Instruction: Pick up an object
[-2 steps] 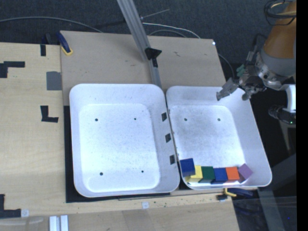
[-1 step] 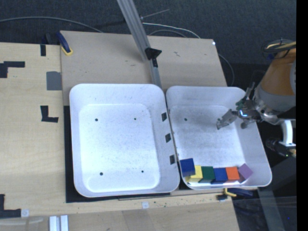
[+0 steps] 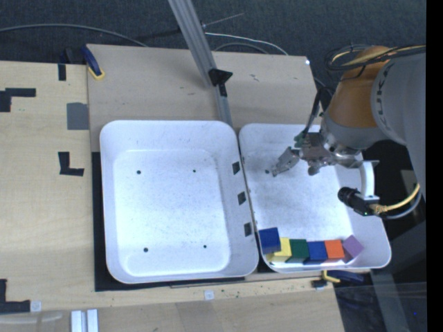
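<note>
Coloured blocks point(image 3: 308, 249) – blue, yellow, green, orange, purple – line right bin point(image 3: 360, 216) near edge; gripper point(image 3: 295, 164) fingers apart, w/ nothing between.

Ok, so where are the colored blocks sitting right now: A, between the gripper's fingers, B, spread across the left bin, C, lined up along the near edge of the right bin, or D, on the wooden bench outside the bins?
C: the colored blocks lie in a row along the near edge of the right bin, apart from the gripper, which is farther up over that bin's floor.
</note>
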Robot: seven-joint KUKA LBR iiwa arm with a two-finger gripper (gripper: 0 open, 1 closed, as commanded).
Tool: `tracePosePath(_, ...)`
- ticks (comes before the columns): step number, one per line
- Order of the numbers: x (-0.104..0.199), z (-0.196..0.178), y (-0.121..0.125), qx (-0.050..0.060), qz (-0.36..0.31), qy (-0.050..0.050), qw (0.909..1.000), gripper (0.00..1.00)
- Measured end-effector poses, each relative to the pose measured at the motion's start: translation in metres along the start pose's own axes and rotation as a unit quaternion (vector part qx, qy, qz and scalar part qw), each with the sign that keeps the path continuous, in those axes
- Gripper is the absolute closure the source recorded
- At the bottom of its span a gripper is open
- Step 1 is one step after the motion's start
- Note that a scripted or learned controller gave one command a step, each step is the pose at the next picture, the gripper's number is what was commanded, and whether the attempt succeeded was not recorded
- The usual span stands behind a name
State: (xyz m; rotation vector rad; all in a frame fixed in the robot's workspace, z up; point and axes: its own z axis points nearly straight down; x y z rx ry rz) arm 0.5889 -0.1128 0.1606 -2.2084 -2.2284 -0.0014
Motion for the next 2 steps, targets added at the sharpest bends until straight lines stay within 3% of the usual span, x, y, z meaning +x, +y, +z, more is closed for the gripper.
tracePosePath(1,-0.005,-0.010,-0.001,0.001,0.003,-0.001,1.0000,1.00)
tracePosePath(2,-0.058,-0.037,0.023,-0.003,0.005,-0.003,1.0000,1.00)
